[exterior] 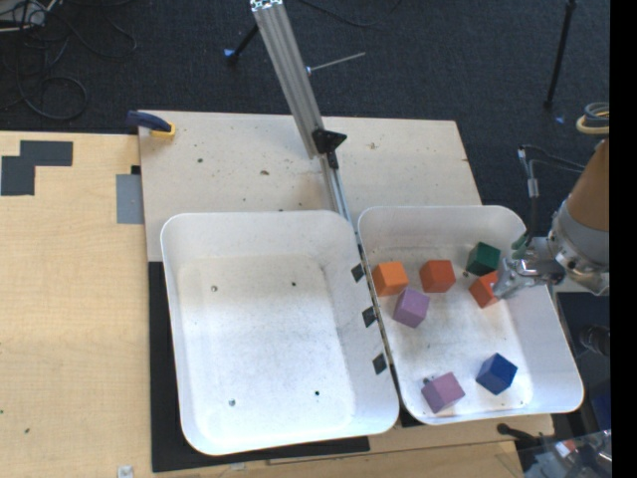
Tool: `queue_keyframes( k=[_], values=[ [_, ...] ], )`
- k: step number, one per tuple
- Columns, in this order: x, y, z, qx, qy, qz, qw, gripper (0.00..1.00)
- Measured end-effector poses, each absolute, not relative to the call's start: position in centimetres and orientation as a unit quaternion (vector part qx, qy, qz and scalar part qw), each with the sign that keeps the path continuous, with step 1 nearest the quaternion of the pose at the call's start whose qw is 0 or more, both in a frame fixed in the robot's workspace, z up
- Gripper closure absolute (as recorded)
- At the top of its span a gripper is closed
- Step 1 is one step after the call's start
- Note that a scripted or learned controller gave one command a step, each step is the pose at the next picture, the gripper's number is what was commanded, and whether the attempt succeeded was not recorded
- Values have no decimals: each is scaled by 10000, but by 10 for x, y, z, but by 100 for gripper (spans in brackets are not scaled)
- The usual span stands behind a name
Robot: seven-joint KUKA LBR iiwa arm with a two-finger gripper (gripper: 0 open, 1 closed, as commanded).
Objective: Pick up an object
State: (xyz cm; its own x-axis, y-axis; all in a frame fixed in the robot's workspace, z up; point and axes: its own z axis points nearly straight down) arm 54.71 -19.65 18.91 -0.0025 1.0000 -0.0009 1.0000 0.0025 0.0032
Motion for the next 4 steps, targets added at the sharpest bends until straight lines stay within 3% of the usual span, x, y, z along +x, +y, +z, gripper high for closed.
queue_keyframes(
  k=[1, 4],
  values=[
    [548, -198, 241, 7064, 7078, 8, 16, 100],
    [516, -30, 252, 7054, 7088, -5, -27, 100]
  ],
)
